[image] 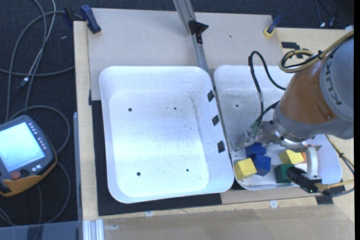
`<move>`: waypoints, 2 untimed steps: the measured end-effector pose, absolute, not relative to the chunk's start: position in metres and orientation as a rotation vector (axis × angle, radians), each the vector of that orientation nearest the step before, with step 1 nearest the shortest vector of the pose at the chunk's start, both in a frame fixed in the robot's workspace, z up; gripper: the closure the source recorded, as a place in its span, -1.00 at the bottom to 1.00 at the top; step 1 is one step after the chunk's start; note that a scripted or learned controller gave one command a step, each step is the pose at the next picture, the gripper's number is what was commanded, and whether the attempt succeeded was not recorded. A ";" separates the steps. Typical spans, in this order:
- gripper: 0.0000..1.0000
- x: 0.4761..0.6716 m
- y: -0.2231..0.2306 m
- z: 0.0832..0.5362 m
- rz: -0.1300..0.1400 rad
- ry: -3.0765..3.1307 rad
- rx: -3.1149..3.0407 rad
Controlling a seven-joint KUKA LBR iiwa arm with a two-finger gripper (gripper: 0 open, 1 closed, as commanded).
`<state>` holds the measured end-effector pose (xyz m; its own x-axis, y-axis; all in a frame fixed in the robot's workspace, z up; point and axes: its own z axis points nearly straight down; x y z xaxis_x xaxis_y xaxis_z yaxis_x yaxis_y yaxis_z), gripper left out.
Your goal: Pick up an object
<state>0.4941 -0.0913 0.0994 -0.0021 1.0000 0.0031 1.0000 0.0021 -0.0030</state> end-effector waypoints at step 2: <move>1.00 0.482 -0.014 0.203 -0.012 -2.234 -2.213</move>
